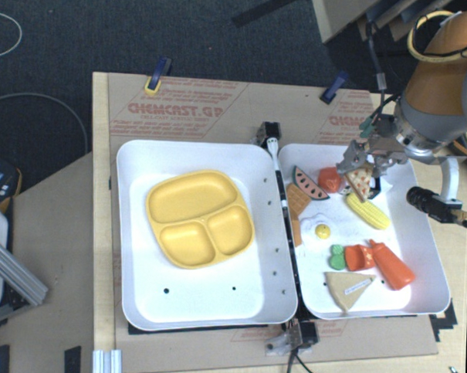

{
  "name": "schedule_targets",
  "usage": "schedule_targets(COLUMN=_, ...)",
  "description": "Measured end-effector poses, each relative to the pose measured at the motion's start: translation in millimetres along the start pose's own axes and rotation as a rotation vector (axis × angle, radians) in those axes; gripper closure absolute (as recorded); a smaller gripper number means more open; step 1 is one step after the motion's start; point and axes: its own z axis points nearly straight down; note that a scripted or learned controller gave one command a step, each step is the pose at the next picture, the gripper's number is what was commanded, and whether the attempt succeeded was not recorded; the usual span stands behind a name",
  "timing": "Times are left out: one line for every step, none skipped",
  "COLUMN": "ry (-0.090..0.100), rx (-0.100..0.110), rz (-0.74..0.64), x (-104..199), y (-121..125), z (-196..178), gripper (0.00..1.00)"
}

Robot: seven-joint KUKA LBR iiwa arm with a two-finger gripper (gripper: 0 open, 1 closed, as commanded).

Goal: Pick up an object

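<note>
Below, we see two white bins (132, 216) on a brown board (222, 104) over dark carpet (86, 28). Our gripper (363, 176) hangs over the right bin's toys; whether it is parted or closed we cannot tell.

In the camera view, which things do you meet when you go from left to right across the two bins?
Yellow divided plate → watermelon slice → fried egg → corn cob → orange carrot. The tool hangs above the right bin, over the corn's far end.
</note>
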Motion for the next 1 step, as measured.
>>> schedule_targets(ry=0.003, rx=0.004, rz=-0.004, x=54.5, y=7.3, z=4.2, gripper=1.00)
